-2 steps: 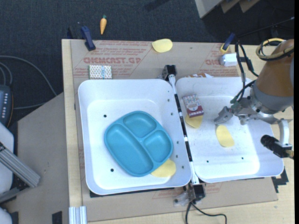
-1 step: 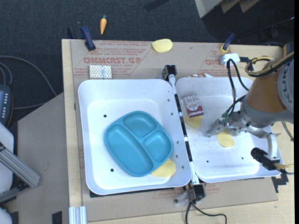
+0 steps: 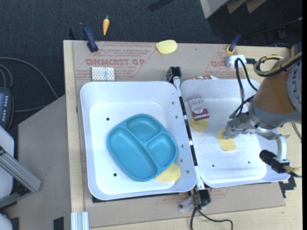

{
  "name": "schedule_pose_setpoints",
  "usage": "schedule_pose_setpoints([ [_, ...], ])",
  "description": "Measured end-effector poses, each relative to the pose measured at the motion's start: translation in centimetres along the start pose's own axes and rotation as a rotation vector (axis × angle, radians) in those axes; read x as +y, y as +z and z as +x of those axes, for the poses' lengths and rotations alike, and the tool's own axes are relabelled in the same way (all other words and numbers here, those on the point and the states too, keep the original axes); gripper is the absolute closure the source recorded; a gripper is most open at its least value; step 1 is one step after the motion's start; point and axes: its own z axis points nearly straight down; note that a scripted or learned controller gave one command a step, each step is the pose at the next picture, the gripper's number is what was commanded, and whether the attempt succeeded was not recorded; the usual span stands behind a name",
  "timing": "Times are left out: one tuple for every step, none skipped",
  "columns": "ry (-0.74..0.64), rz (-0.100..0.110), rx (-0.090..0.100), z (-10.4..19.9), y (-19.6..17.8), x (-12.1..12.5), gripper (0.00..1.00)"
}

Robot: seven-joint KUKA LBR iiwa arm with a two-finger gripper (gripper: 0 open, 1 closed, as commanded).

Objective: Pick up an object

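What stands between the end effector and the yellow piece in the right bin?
Nothing visible does. The end effector is directly over the yellow piece in the right bin. The small red box and another yellow piece lie apart, to the left.

Bright, even overhead light, soft faint shadows, mild glare on white bins [image 3: 144, 92], slightly soft focus.

Camera: one, fixed above the counter [image 3: 120, 56], looking down at a slant. Range: moderate, taking in the left bin [image 3: 96, 104] and right bin [image 3: 240, 171] whole, the counter's edges and dark floor beyond. Arm [image 3: 278, 95] enters from frame right.
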Motion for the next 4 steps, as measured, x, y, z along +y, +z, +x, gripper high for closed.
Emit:
schedule_pose_setpoints([
  [0.0,-0.002,0.0,0.0,-1.0,0.0,1.0],
  [0.0,-0.004,-0.001,0.0,-2.0,0.1,1.0],
  [0.0,-0.003,-0.001,0.0,-1.9,0.1,0.0],
  [-0.001,0.004,0.002,1.6,1.1,-1.2,0.0],
])
